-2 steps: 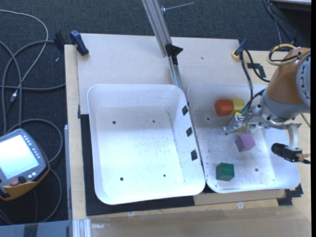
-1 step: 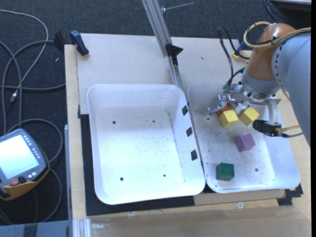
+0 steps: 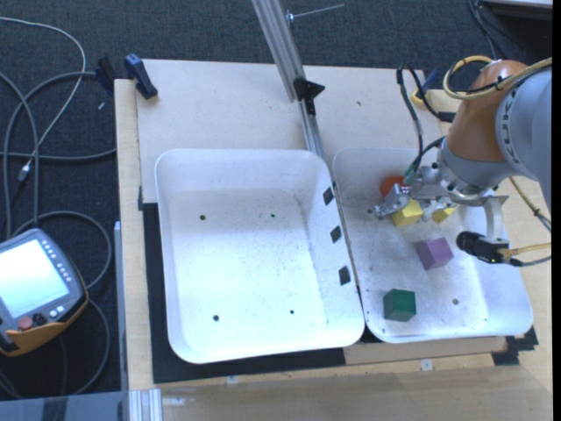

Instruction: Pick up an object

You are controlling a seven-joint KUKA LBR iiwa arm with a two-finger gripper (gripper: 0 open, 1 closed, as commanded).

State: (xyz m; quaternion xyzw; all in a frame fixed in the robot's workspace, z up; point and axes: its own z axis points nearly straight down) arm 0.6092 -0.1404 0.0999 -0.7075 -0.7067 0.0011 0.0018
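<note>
Far left, on the dark floor: a handheld screen unit (image 3: 35, 292) with an orange rim, loose cables (image 3: 53, 147) coiled around it. Counter (image 3: 219, 103) of pale board, a blue clamp (image 3: 140, 74) at its upper left corner. Left bin (image 3: 175, 178), white, speckled with dark flecks. A slanted metal rail (image 3: 279, 38) comes down from the top toward the seam between the two bins. Right bin (image 3: 517, 310): green cube (image 3: 400, 304) near the front edge, purple block (image 3: 434, 253) up and right of it, well apart from the green one. A small orange-red piece (image 3: 391, 185) near the bin's back. Hand (image 3: 405, 207) low in the right bin, just beside the orange-red piece, with a yellow block (image 3: 408, 215) at its fingers; cannot tell whether the fingers are apart or clamped on it. Arm (image 3: 517, 130) enters from the right, orange band above the wrist, bent down over the bin's back half.
</note>
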